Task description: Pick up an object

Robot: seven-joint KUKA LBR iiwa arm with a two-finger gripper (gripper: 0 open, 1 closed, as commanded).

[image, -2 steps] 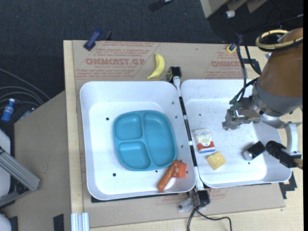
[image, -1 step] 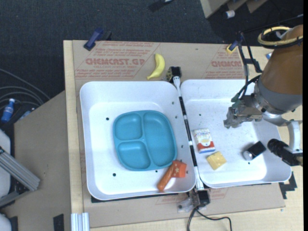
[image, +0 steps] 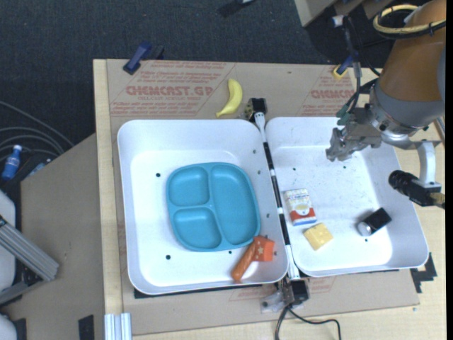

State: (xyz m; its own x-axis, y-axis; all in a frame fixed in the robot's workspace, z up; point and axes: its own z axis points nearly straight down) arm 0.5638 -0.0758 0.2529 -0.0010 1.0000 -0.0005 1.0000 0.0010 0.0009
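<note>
Gripper (image: 342, 149) hangs over the upper part of the right bin (image: 396, 257), arm coming in from the right; can't tell its state from this angle, and nothing visible in it. Camera view, relative to gripper: small red/white carton (image: 300, 206) sits below and a bit left, near the divider between bins; yellow block (image: 318, 236) just below the carton, close but apart; black-and-silver item (image: 373, 222) below and to the right, well apart from the other two. Left bin (image: 134, 211) further left holds a blue divided plate (image: 212, 205) w/ an orange toy (image: 253, 257) at its lower right edge. Banana (image: 231, 98) lies on the board up-left of gripper, outside the bins. Likely pick = carton, nearest. Prob light, thin card walls, would crush if squeezed hard; take across the short sides. Yellow block looks stiff-ish, small, easy alt; grab across flat faces. Black item: shape unclear, may be smooth and roll.
</note>
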